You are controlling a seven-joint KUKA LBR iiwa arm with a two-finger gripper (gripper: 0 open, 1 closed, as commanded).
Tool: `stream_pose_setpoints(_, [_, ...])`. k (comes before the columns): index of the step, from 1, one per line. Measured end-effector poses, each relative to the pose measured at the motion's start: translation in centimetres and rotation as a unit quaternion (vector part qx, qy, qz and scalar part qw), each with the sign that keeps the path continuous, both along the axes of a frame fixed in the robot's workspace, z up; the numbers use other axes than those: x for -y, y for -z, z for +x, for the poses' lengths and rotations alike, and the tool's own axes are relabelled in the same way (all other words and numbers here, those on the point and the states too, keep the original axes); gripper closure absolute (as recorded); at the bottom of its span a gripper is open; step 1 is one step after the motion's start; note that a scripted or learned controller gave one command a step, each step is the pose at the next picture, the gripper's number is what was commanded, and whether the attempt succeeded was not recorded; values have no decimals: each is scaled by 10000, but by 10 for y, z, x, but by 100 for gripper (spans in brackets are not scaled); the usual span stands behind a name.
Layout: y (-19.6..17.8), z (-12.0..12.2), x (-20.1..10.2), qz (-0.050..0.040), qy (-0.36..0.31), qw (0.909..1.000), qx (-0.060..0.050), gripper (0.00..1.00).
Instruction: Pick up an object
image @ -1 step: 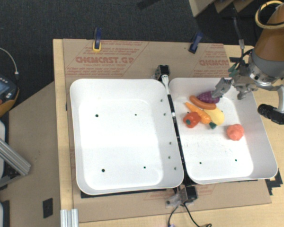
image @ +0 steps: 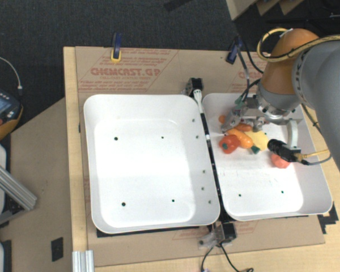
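Note:
My gripper (image: 242, 119) is low in the upper part of the right bin (image: 260, 200), directly above a small heap of toys. In the heap a red-orange rounded piece (image: 229, 145) lies leftmost, an orange piece (image: 244, 140) beside it, and a yellow piece (image: 260, 141) to their right. A small orange bit (image: 222, 118) sits just left of the gripper. Apart from the heap, a red piece (image: 280, 162) rests farther right. The wrist hides whatever lies under it. Nothing shows as held.
The left bin (image: 141, 157) adjoins the right one along a black divider (image: 209, 152). Both bins rest on a cardboard sheet (image: 130, 67) with clamps at its back edge. The grey arm (image: 323, 84) covers the right bin's far right corner.

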State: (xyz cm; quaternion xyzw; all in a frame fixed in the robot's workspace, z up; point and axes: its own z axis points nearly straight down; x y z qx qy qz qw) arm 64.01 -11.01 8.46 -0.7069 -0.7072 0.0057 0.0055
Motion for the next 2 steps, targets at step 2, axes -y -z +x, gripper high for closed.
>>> stream_pose_setpoints(2, [-6, 3, 1, 3, 0, 10000, 70, 0])
